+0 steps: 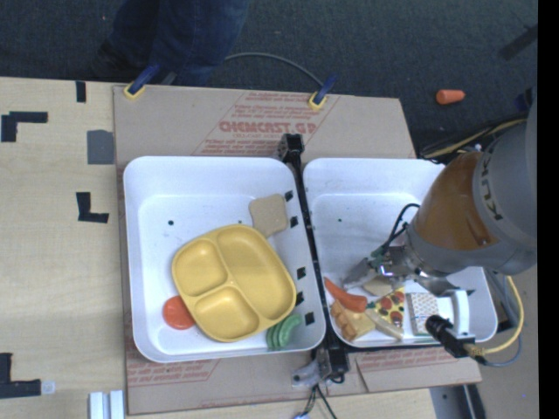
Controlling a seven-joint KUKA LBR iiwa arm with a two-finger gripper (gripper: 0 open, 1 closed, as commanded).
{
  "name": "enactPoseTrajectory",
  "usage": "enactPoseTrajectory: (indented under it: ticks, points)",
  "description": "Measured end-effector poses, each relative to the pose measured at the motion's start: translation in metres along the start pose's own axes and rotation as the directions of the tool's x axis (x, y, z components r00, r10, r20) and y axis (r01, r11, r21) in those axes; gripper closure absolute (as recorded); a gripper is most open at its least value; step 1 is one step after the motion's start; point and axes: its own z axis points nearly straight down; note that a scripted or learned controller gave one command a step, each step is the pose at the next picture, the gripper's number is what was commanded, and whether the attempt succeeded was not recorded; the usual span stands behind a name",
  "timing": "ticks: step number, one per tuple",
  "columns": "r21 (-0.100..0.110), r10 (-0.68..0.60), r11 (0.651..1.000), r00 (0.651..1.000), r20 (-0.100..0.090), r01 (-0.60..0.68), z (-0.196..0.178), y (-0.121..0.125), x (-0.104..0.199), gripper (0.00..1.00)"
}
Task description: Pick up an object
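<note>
Pale wooden surface (52,260) carries a brown cardboard sheet (262,125), and two white bins sit on it side by side. Nearest the camera, along the front wall of the right bin (349,182), lie a pizza slice toy (390,311), a tan waffle-like piece (352,324) and an orange carrot-shaped toy (345,297). The end effector (377,267) hangs just above these, low in the bin; whether it is spread or pressed together cannot be told, and nothing shows between its tips. In the left bin (144,190), a yellow divided plate (232,282) lies with a red ball (177,312) at its left edge, a green ridged toy (284,331) at its front right, and a tan square piece (269,214) behind it. Farther back, dark carpet (349,24) holds a small orange object (451,96).
</note>
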Motion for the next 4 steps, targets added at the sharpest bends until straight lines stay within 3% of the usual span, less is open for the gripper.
enactPoseTrajectory:
  ticks: [1,2,3,4]
  points:
    - [0.003,0.006,1.000,1.000,0.001,-0.006,-0.048,-0.007,-0.071,0.00]
    - [0.002,-0.001,1.000,1.000,-0.003,0.001,0.003,0.043,-0.057,0.00]
    - [0.001,-0.006,1.000,1.000,-0.002,0.006,0.001,0.098,0.014,0.00]
    - [0.002,-0.002,1.000,1.000,-0.003,0.002,-0.009,0.096,0.011,1.00]
